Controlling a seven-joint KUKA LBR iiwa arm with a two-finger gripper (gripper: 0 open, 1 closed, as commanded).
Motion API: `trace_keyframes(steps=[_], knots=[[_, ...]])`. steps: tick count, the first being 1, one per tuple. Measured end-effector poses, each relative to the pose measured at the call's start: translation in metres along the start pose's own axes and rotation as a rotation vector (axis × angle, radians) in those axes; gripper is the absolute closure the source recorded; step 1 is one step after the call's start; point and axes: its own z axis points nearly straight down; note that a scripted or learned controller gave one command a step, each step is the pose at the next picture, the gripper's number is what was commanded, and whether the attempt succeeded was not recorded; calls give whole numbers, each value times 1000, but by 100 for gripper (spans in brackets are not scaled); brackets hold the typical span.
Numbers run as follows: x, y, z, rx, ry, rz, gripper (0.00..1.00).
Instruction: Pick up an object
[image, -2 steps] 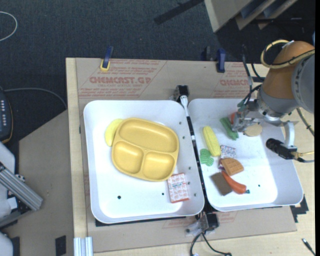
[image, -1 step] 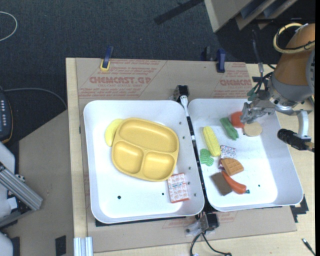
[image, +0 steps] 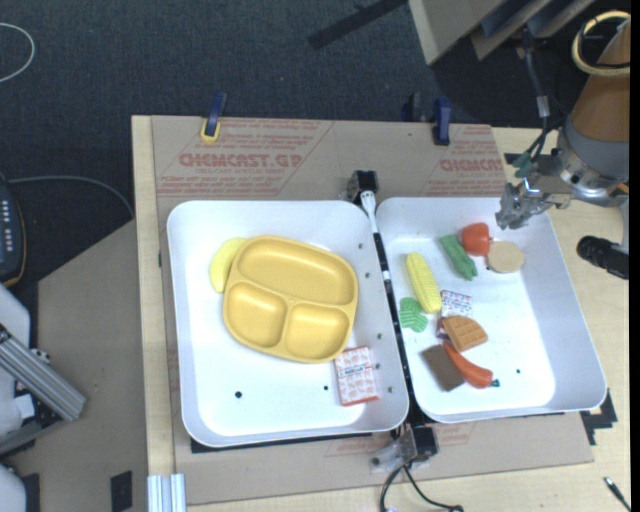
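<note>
The right bin (image: 570, 330) holds several toy foods. A red tomato (image: 476, 237), a green pod (image: 460, 257) and a beige round piece (image: 506, 258) lie near its far edge. Below them are a yellow corn cob (image: 423, 280), a small green piece (image: 412, 314), a printed packet (image: 456, 300), a tan slice (image: 463, 331), a dark brown block (image: 443, 366) and an orange-red chili (image: 472, 370). My gripper (image: 515, 212) hangs over the bin's far right corner, just above and right of the tomato and the beige piece, with nothing seen in it.
The left bin (image: 190, 330) bears a yellow divided tray (image: 290, 297), a yellow piece (image: 224, 263) tucked at its left and a red-white packet (image: 355, 376). A black divider (image: 378, 260) runs between the bins. Clamps (image: 211, 118) sit at the board's far edge.
</note>
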Motion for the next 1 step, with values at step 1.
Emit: trace_keyframes(steps=[1], knots=[[56,30,-7,2,3,-6,100]])
